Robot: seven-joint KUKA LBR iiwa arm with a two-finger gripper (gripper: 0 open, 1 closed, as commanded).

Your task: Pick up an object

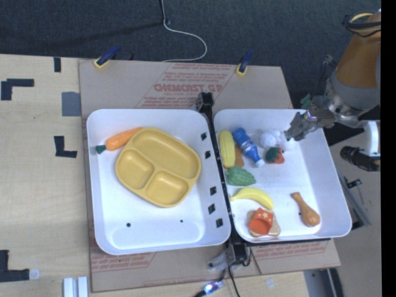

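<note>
Arm enters from 3 o'clock, grey w/ orange band, wrist over the upper-right rim of the right bin. Left bin sits at 9 o'clock of it, the 2 touching along a clipped seam.

Left bin: yellow divided plate, 3 compartments, mid-bin. Carrot at the plate's 10 o'clock, touching its edge.

Right bin, big to small: corn cob upright by the seam; banana at bin centre; blue bottle just beside the corn at its 3 o'clock; green leaf btwn corn & banana; red-orange piece at 6 o'clock; drumstick at 4 o'clock, well apart from the rest; white lump & small red-green item close together at 1 o'clock.

Gripper hangs just at 3 o'clock of the white lump, tilted toward it. Jaw state: cannot tell, too dark & small. Nothing seen gripped.

Step, my read: approach phase, no pick yet. Likely target = white lump or red-green item, nearest the tip. Next move prob. needs a short drop & shift toward 9 o'clock, centring on 1 item w/o nudging its neighbour; those 2 crowd each other, so a miss or double contact looks possible.
</note>
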